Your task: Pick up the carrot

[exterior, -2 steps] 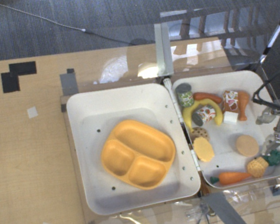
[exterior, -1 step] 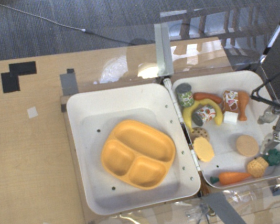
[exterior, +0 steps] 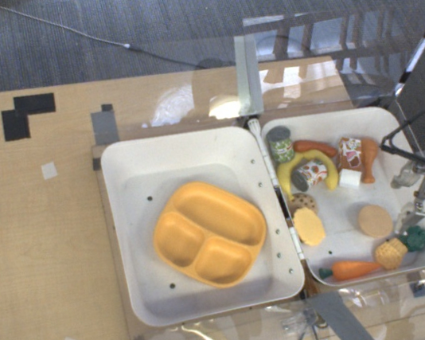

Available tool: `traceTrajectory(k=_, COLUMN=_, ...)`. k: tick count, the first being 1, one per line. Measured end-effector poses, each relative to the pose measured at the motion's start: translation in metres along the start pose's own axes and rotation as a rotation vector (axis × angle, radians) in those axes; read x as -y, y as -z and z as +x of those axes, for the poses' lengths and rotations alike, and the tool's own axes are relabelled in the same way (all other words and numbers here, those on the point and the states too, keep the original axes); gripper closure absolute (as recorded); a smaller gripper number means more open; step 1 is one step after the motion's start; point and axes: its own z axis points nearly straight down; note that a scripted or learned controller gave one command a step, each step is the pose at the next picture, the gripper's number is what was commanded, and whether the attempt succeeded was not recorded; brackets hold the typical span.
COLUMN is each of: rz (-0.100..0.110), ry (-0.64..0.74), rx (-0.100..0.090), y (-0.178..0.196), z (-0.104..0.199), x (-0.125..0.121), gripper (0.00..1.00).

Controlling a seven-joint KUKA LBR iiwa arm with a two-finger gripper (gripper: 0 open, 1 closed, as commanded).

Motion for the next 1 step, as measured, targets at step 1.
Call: traceTrajectory(k=1, rz=0.000, ry=-0.020, rx=0.003, y=0.0227, z=-0.0174, x=-0.0073, gripper=0.00)
